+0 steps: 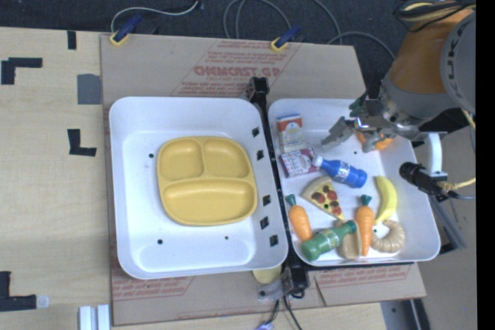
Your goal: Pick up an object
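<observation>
The right bin (pixel 424 243) holds several toy foods: a red and white carton (pixel 290 127), a pink packet (pixel 294 163), a blue bottle (pixel 343 173), a pizza slice (pixel 325 199), a banana (pixel 386 198), two carrots (pixel 364 219) (pixel 299 222), a green bottle (pixel 326 241) and a tan ring pastry (pixel 388 237). My gripper (pixel 354 137) hangs over the bin's far part, above and right of the blue bottle. It looks open, with nothing between its fingers. A small orange item (pixel 380 141) lies just right of it, partly hidden.
In the left bin (pixel 131 243) lies a yellow divided plate (pixel 206 180). Both bins rest on a cardboard sheet (pixel 193 66). Cables (pixel 255 4) loop behind the bins. The arm's orange band (pixel 421 50) rises at the far right.
</observation>
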### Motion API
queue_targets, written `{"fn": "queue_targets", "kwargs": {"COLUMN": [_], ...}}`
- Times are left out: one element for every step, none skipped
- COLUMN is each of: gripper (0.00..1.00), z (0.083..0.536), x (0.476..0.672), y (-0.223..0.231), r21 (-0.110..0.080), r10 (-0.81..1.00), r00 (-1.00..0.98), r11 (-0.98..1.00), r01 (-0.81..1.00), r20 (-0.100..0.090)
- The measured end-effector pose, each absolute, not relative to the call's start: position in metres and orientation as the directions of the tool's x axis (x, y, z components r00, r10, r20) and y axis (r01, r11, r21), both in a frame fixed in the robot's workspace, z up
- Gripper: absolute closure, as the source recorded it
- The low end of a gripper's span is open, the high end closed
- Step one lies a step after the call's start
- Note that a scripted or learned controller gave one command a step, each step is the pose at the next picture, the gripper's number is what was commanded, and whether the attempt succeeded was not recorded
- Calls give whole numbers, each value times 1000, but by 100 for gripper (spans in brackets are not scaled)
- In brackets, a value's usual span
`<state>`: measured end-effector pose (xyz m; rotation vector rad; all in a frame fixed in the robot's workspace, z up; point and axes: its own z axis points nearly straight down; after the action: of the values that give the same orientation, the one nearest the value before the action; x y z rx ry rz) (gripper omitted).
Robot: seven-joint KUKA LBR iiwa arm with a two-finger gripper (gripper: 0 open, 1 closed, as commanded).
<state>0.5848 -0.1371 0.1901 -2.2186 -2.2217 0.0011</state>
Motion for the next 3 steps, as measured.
{"fn": "queue_targets", "kwargs": {"gripper": [0,0,0], "z": [101,92,88], "x": [595,590,672], "y": [-145,-118,-95], "r21": [10,19,6], "r10": [1000,1000,1000], "r00": [-2,2,-6], "r11": [2,-2,6], "r01": [1000,1000,1000], "r20": [-3,-10,-4]}}
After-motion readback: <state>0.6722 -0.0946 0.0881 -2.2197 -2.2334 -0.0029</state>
